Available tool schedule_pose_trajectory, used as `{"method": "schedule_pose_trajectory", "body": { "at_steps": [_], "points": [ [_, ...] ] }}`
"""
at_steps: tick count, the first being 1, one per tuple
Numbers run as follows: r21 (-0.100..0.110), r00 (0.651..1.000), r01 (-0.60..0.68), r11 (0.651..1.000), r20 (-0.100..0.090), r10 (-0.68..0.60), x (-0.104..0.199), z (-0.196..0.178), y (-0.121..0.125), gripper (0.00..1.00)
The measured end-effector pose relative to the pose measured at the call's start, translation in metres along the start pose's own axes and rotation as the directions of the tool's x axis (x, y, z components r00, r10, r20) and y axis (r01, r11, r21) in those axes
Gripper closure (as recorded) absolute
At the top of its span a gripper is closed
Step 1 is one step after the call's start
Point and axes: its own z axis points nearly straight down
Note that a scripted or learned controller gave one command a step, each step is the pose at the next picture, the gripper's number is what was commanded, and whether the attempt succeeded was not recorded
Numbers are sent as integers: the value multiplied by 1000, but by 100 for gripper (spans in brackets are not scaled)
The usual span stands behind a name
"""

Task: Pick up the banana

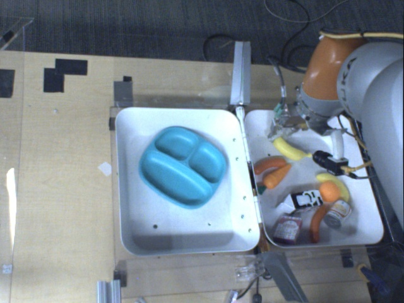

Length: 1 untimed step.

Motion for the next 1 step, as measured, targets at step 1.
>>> {"method": "schedule_pose_trajectory", "body": {
  "at_steps": [1],
  "points": [
    [5, 991, -135, 991, 0, 135, 59, -122, -46, 100]
  ]
}}
